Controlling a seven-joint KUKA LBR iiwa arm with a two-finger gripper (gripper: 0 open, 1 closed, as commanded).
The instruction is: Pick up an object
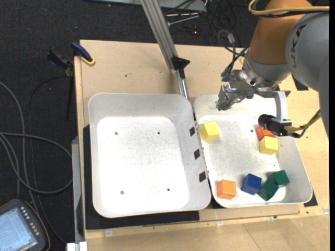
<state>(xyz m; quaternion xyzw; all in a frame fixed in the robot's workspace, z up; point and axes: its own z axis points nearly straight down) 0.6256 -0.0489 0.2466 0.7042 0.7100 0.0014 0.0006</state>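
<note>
No writing legible anywhere. The pincer (224,103) hangs over the right bin (293,192); whether it's open, I cannot tell. A yellow block (210,131) lies just below-left of it.

Arm shell (314,41): smooth, rounded, light grey casing.
Band (277,25): glossy orange ring above the wrist, domed in outline.
Wrist flange (261,77): darker grey metal collar under the orange band.
Gripper (226,101): dark grey and black metal parts, angular, compact.
Cables (267,1): a thin yellowish loop over the orange band; dark leads by the wrist.
Side module (272,123): small black cylinder on a pale bracket.
</note>
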